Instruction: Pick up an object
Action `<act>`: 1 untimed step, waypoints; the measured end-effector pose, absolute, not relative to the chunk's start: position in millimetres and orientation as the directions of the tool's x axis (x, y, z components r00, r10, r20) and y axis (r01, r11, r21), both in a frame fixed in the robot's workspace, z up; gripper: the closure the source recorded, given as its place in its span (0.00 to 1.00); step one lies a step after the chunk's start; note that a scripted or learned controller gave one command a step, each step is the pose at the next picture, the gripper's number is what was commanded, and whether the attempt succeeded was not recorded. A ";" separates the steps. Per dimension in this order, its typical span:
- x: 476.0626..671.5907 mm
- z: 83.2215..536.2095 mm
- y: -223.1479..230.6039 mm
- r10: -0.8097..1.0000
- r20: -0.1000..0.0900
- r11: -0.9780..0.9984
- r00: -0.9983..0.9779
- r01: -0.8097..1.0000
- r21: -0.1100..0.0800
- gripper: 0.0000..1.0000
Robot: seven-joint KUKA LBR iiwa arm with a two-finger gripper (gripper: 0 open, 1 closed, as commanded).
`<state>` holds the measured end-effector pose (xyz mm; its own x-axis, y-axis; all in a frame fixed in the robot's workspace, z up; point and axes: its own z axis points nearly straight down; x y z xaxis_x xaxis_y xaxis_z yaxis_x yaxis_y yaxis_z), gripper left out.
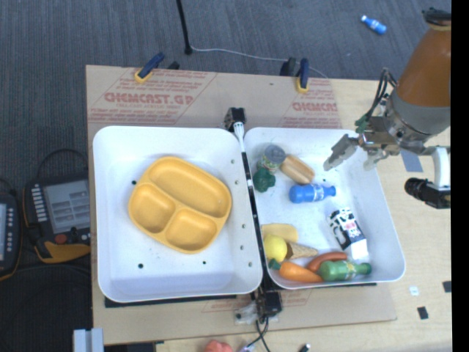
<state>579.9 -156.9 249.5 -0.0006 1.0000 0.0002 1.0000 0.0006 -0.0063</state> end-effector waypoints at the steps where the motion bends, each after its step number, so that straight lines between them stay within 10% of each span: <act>1: 554.0 114.3 -108.9 1.000 0.001 0.001 -0.001 1.000 -0.009 0.00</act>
